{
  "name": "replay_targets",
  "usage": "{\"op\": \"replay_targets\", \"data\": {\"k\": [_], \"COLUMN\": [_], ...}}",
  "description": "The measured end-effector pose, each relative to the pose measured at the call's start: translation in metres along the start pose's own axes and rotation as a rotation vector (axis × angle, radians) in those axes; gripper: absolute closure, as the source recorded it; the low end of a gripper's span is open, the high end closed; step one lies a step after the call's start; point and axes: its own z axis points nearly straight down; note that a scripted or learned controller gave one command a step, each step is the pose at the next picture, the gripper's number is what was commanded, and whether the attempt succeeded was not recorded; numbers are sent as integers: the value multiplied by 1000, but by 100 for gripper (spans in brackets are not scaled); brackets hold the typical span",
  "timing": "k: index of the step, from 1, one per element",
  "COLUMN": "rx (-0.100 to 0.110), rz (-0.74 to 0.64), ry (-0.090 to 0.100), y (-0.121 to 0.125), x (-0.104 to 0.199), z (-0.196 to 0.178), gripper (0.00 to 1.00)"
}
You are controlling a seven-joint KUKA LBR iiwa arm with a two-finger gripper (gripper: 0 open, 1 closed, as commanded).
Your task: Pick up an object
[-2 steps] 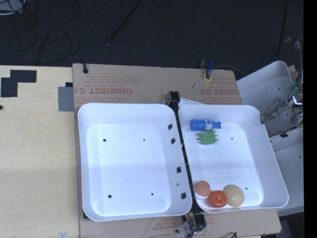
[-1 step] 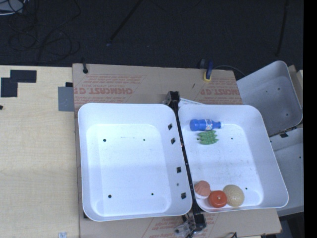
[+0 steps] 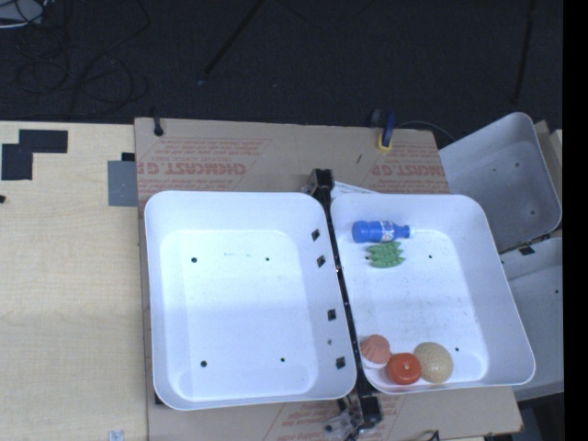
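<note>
The right bin point(image 3: 501, 320) holds all the objects. A blue bottle point(image 3: 378, 231) with a white cap lies on its side near the bin's back edge. Just in front of it sits a small green leafy piece point(image 3: 386, 256). In the front corner three items huddle together: a pale pink rounded piece point(image 3: 374, 348), a red tomato-like ball point(image 3: 403, 368) and a beige ball point(image 3: 434, 361).
The left bin point(image 3: 165, 246) stands beside the right one, joined by a black divider with clips point(image 3: 333, 283). Both rest on a cardboard sheet point(image 3: 239, 159). A tilted white lid or panel point(image 3: 505, 177) leans at the right.
</note>
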Motion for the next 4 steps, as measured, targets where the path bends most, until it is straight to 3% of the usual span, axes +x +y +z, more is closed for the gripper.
{"op": "replay_targets", "data": {"k": [2, 3, 4], "rx": [2, 4, 4], "rz": [-3, -8, -9], "ry": [1, 0, 1], "y": [1, 2, 1], "x": [0, 1, 0], "z": [-18, -28, -27], "gripper": [0, 100, 0]}}
